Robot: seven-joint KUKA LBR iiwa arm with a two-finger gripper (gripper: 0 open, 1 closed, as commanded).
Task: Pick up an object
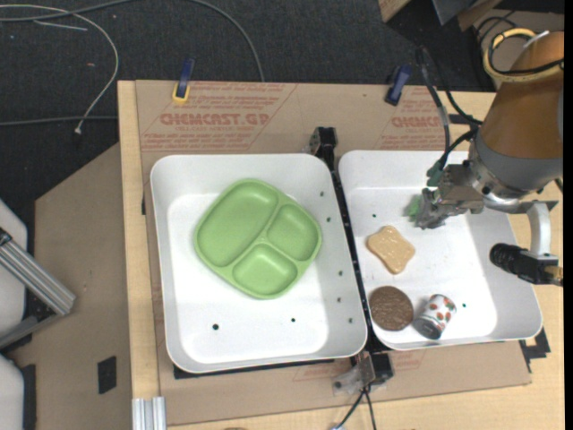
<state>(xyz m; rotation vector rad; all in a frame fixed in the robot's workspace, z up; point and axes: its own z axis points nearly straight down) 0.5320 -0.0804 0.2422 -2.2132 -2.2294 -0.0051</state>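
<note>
Gripper point(428, 211) low in right white bin point(501, 316), finger state cannot tell; green piece at tip; tan bread-shaped slab point(391, 248) nearest; centre over it, descend straight.

Bench point(134, 240) bears two bins point(170, 195) (white).

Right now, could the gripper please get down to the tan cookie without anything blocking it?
Probably yes. The gripper hangs just up-right of the tan cookie, whose top is bare, with nothing between them.
</note>
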